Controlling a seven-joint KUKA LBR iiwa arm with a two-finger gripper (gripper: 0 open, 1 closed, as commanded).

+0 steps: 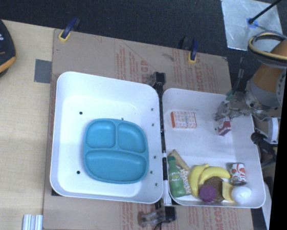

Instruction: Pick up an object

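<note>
Near edge of the right bin (pixel 260 174): bananas (pixel 206 175), a purple ball (pixel 207 193), a green bottle (pixel 178 180), a small can (pixel 238 173) and a white ball (pixel 241 193) lie crowded together, poor for a clean grasp. Left bin (pixel 64 128) carries a blue divided plate (pixel 115 151). Farther back, a red-printed card (pixel 183 120) lies alone. At the far right, the end effector (pixel 226 116) stands over a small red-and-white object (pixel 225 128), likely the target; whether it is gripped or the tool is parted, I cannot tell.
</note>
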